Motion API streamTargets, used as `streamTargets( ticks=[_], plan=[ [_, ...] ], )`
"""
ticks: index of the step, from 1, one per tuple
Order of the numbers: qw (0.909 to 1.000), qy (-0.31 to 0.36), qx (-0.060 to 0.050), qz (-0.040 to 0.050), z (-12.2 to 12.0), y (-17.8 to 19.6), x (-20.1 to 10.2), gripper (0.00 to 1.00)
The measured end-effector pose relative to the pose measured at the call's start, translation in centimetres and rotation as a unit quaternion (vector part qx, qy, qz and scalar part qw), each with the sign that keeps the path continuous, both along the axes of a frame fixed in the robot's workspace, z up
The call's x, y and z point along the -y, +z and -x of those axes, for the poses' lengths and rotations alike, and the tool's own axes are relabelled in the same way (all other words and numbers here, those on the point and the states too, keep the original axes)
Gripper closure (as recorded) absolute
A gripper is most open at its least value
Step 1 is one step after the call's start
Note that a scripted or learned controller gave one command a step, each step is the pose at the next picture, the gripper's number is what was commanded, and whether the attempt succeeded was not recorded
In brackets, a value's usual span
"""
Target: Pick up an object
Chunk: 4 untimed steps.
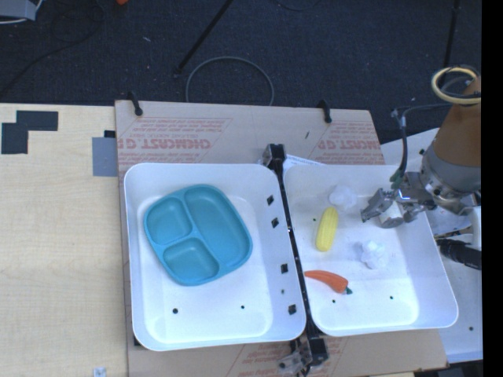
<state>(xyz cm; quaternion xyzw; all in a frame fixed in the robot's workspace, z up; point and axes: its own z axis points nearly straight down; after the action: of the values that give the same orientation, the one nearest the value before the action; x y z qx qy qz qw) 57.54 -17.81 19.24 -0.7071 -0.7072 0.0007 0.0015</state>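
Corn cob [327, 228] in right bin [440, 305], near carrot [327, 280]; tool [383, 211] open, holding nothing.

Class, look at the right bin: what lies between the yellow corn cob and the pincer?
In the camera view, only bare white bin floor lies between the corn cob and the pincer; a pale crumpled lump sits just below that stretch.

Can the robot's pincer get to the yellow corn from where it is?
Probably yes. The pincer hangs over the right bin, and the yellow corn lies just to its left with bare bin floor between them. Nothing lies on top of the corn.
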Motion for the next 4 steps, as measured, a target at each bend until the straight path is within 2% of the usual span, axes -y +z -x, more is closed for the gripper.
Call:
streamTargets(
  ticks=[1,2,3,4],
  plan=[
    [1.0000,0.000,-0.003,-0.0007,1.0,-5.5,-0.6,0.00],
    [1.0000,0.000,0.000,0.0002,1.1,-10.8,-0.7,0.00],
    [1.0000,-0.002,0.000,0.0002,1.0,-9.4,-0.6,1.00],
    [1.0000,-0.003,0.002,0.0006,1.7,-4.9,-0.7,1.00]
  ],
)
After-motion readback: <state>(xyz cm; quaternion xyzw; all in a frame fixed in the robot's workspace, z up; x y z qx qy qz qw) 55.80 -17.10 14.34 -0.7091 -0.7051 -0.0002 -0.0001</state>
